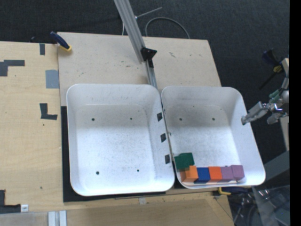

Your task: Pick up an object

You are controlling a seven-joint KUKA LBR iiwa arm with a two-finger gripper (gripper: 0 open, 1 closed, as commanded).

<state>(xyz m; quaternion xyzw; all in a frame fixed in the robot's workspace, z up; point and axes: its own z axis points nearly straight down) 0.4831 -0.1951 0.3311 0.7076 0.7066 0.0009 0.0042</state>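
The pincer (261,111) hung just outside the right bin's (237,98) right rim; whether it was apart or together could not be told. The blocks (209,172) lay in a row along that bin's near wall, toward the desk's front and leftward of the pincer.

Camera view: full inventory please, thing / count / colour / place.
bins: 2, white, side by side on the bench
green block: 1, green, right bin, near its front-left corner
orange blocks: 2, orange, right bin front row
blue block: 1, blue, front row between the orange ones
purple blocks: 2, purple, right end of the front row
clamp: 1, blue and yellow, bench's far-left corner
metal rail: 1, silver, from the top edge down to the bins
gripper: 1, grey, at the right bin's right rim
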